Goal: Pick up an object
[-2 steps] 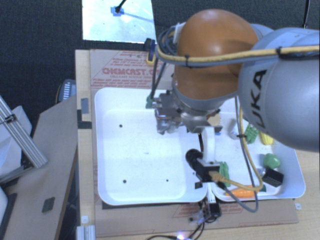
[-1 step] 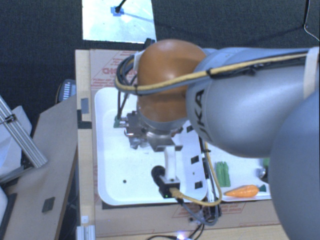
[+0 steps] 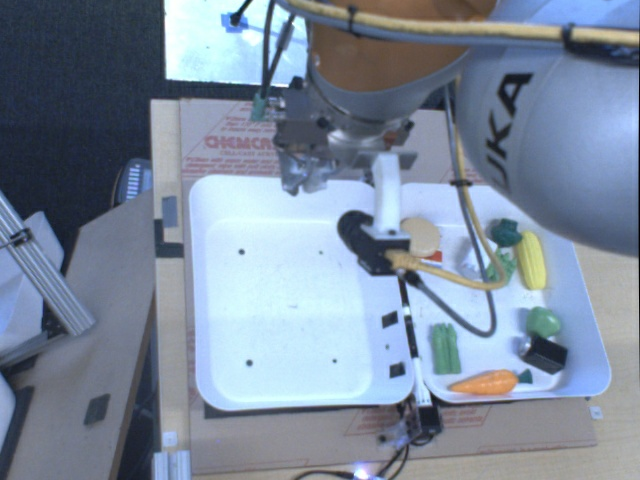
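Observation:
My gripper (image 3: 298, 175) hangs over the far rim of the left bin (image 3: 270, 298), near its back right corner, with the big grey and orange arm above it. The loose objects all lie in the right bin (image 3: 592, 360): a tan round disc (image 3: 421, 235), a yellow corn cob (image 3: 530, 259), a green piece (image 3: 505, 233) beside the cob, a green pepper (image 3: 543, 320), a small black block (image 3: 546, 353), an orange carrot (image 3: 485, 381) and a green asparagus bundle (image 3: 445, 347). I see nothing in the gripper.
The two bins sit on a cardboard sheet (image 3: 225, 148) on the bench. A yellow cable (image 3: 450, 278) and a grey cable (image 3: 470, 323) droop over the right bin's left half. Metal rails (image 3: 40, 278) lie off the bench at the left.

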### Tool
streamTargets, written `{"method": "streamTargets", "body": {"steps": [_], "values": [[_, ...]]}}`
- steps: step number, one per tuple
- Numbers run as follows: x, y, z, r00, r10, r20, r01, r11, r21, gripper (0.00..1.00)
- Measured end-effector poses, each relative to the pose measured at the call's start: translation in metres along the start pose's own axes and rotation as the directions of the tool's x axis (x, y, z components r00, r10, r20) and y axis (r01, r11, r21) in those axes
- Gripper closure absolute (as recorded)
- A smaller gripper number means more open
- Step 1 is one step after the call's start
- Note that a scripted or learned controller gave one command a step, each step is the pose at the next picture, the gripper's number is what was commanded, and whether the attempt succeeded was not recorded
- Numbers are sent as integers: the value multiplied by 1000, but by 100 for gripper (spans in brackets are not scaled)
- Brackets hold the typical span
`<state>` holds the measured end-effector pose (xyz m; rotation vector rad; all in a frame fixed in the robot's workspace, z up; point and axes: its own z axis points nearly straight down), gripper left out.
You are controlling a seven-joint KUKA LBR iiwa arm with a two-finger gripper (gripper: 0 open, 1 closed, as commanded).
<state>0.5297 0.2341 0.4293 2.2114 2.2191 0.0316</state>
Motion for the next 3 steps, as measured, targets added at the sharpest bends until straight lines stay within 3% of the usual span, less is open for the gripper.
{"method": "streamTargets", "body": {"steps": [1, 2, 3], "values": [[1, -9, -114, 1000, -2, 1, 2, 1000, 7, 100], [1, -42, -106, 1000, -2, 8, 2, 1000, 21, 100], [0, -45, 34, 1000, 3, 14, -3, 999, 32, 100]]}}
